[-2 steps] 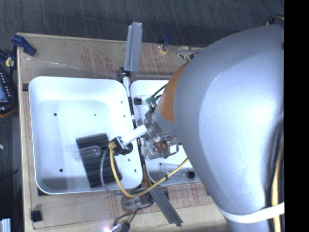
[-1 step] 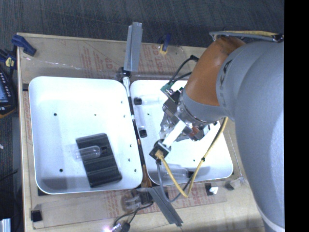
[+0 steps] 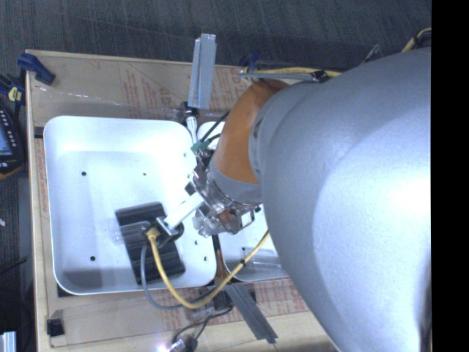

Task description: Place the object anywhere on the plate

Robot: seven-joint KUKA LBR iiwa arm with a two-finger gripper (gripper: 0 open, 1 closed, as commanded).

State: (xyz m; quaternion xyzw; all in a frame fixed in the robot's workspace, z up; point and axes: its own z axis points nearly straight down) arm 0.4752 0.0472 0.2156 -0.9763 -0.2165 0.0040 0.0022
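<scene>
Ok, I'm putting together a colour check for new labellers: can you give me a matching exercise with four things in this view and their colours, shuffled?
Things:
1. left bin
2. band above the wrist
3. clamp at the bench's far left corner
4. big arm link

Colours:
A. blue
B. grey
C. white
D. orange

Pairs: 1-C, 2-D, 3-A, 4-B.

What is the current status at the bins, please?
Claw low at right edge of left bin. Task's thing: cannot tell. Arm covers most of right bin.
</scene>
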